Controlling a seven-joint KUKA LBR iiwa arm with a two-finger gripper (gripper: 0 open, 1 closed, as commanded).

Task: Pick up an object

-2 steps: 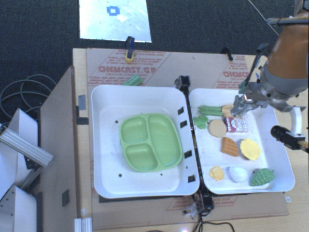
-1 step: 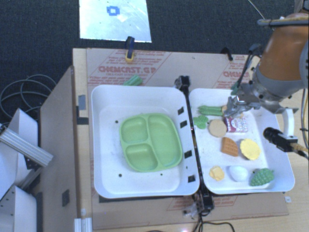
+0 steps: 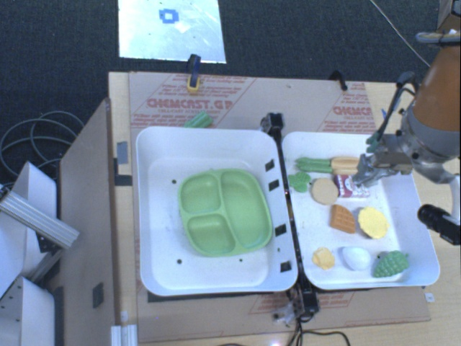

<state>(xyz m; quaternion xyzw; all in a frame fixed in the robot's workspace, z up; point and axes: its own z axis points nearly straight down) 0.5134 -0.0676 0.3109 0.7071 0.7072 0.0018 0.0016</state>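
Green plastic divided tray (image 3: 225, 213) lies in the left white bin (image 3: 155, 150). Right white bin (image 3: 425, 254) holds toy foods: a tan round cookie (image 3: 325, 191), orange waffle piece (image 3: 343, 219), yellow disc (image 3: 373, 223) and green grape bunch (image 3: 390, 264). Gripper (image 3: 362, 175) sits low over a dark red packet (image 3: 353, 187); whether the jaws are spread or pinching, I cannot tell.

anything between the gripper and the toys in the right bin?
Nothing visible. The gripper hangs directly over the right bin, above a red-and-white item beside the tan disc. The other toys lie around it, none on top.
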